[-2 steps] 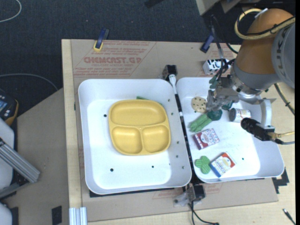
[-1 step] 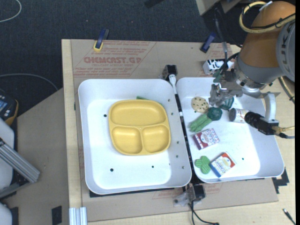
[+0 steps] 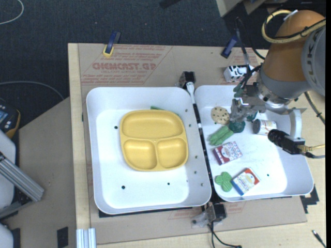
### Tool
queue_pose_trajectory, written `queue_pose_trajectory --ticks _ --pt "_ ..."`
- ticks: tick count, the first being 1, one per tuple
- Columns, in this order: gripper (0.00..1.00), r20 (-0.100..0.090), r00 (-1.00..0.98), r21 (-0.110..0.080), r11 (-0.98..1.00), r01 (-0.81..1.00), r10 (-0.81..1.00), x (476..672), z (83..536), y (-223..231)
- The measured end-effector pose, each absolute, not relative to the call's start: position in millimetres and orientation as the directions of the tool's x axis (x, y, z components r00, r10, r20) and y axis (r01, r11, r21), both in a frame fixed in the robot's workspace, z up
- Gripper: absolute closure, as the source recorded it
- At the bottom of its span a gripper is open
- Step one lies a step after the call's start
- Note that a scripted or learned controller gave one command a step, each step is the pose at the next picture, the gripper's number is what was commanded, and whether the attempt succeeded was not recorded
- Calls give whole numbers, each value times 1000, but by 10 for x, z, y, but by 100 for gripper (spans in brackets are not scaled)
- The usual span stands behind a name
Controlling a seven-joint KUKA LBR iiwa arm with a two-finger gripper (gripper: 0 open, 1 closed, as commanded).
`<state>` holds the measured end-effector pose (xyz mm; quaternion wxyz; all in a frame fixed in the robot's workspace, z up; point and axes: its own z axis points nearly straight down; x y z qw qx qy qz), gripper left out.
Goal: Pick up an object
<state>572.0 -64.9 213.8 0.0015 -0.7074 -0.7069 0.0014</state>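
Hovering low in right bin, end effector — can't tell its grip state. Green pickle toy just below-left, cookie left, red packet below. Yellow tray far left.

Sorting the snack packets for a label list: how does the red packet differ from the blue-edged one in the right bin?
The red packet is mostly red and lies mid-bin; the blue-edged packet is white and orange and lies nearer the front wall, beside a green piece. Both lie flat in the right bin.
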Motion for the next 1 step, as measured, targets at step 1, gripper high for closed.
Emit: queue_pose_trajectory --ticks 1 --pt "100 -1 0 4 0 1000 1000 5654 2342 -644"
